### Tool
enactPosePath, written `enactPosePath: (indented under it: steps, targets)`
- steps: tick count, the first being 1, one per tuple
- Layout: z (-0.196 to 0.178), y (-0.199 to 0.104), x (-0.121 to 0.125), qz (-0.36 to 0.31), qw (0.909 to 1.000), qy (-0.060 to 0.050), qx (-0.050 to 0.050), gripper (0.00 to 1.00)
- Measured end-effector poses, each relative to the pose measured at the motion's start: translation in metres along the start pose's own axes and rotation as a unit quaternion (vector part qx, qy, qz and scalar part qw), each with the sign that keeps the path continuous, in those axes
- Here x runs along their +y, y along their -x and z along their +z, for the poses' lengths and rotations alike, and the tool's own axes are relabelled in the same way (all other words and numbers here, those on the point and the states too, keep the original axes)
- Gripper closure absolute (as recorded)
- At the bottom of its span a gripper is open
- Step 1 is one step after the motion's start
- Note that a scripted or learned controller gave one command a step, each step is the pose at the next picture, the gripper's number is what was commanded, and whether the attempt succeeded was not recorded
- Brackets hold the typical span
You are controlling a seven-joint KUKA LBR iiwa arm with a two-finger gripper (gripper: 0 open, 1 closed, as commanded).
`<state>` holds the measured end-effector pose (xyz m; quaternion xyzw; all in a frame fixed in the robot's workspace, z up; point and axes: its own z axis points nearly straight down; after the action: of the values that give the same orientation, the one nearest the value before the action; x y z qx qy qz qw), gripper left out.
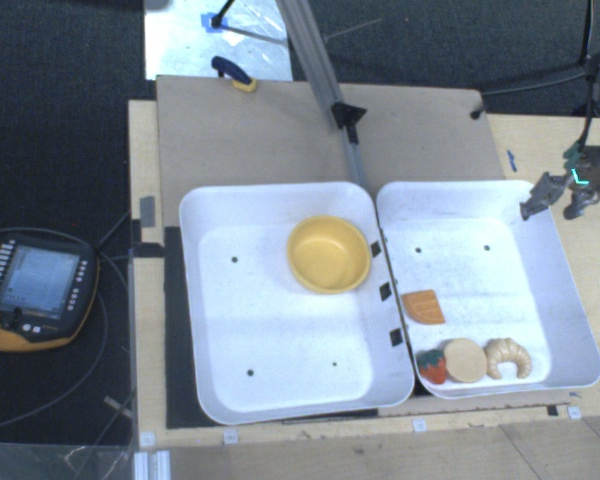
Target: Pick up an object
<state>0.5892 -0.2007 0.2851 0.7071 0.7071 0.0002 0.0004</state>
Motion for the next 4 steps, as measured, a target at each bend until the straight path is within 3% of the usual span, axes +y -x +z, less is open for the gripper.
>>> enactPosePath:
  steps: [1,4]
  targets:
    - [0.000,0.000,0.000,0.000,1.0000,0.000,0.000,0.00]
    - [0.159,0.005,0.007,0.000,1.0000,-0.003,0.001,0.00]
